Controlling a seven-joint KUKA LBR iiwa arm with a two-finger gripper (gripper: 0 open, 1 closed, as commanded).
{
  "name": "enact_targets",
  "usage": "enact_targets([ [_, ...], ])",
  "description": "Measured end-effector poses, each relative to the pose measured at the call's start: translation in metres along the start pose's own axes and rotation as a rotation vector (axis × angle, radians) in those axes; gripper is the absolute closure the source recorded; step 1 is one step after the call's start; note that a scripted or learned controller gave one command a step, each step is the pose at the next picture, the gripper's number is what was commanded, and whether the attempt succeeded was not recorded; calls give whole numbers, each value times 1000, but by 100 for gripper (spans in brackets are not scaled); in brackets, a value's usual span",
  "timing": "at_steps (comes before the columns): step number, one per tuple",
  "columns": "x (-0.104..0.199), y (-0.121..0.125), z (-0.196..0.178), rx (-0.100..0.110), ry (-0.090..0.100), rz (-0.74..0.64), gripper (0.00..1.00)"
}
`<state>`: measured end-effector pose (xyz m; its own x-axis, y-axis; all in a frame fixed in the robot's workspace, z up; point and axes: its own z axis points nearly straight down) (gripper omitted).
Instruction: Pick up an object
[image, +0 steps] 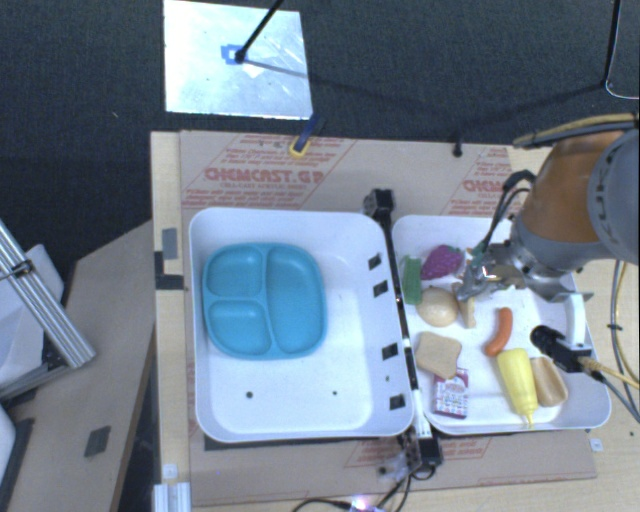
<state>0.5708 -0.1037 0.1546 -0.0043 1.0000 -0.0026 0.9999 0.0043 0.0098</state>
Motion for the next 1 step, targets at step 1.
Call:
enact_targets([
  [1, 0, -5, -47, 3, 2, 0, 100],
])
